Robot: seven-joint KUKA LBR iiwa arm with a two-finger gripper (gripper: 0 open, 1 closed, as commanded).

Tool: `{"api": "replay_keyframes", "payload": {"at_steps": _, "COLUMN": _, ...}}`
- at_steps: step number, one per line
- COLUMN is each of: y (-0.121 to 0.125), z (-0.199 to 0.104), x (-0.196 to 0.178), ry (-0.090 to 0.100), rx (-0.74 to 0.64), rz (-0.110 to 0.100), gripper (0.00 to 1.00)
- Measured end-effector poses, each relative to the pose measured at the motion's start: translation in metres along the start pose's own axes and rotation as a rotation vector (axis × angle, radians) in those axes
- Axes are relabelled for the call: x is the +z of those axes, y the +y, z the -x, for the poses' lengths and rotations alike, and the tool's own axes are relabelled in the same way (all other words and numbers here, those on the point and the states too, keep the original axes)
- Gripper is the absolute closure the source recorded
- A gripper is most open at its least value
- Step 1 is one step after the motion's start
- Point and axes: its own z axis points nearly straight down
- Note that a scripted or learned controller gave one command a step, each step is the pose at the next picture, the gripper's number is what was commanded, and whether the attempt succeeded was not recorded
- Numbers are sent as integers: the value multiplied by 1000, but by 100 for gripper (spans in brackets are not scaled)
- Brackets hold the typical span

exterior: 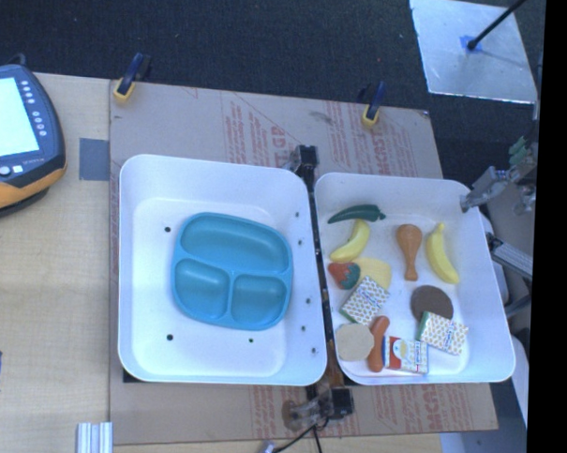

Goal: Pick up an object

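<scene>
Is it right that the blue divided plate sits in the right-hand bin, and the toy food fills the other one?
Not quite. The camera view shows the blue divided plate in the left bin; the toy food, such as the bananas, lies in the right bin.

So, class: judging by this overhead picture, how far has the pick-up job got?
Nothing looks picked yet: the toy foods, like the drumstick and both bananas, lie in the right bin. The gripper sits at that bin's far right edge. Grasping and lifting remain.
</scene>
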Motion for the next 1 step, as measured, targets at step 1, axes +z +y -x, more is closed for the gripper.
{"api": "replay_keyframes", "payload": {"at_steps": 1, "y": -1, "z": -77, "x": 199, "ry": 1, "rx": -1, "rz": 2, "gripper": 0}}
